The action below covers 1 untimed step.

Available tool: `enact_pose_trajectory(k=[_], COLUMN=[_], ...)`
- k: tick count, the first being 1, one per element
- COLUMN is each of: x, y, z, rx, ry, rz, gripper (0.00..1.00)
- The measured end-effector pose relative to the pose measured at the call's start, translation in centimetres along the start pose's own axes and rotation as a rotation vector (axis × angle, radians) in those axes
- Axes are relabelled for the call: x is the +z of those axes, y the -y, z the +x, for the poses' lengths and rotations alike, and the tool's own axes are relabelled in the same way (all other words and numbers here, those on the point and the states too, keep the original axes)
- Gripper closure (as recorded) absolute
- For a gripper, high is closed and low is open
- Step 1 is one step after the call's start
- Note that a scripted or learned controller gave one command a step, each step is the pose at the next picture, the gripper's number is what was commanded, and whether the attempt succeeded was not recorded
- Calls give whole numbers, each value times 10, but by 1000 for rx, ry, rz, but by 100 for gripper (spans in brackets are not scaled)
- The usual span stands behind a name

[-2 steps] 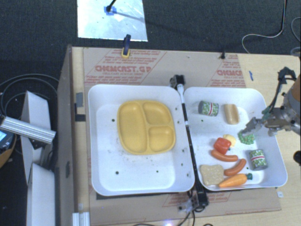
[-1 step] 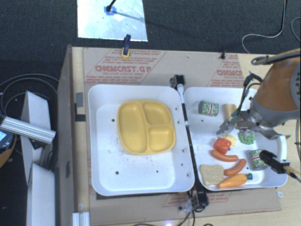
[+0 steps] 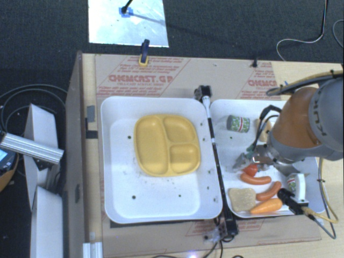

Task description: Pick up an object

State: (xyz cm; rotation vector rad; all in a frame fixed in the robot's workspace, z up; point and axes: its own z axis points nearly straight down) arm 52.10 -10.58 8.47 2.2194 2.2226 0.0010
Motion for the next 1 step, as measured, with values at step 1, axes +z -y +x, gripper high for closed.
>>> enact_pose_trajectory(k=[1], x=[-11], y=[-1], z=[0], rx=[-1], ry=[0], rz=[-3], gripper=[100])
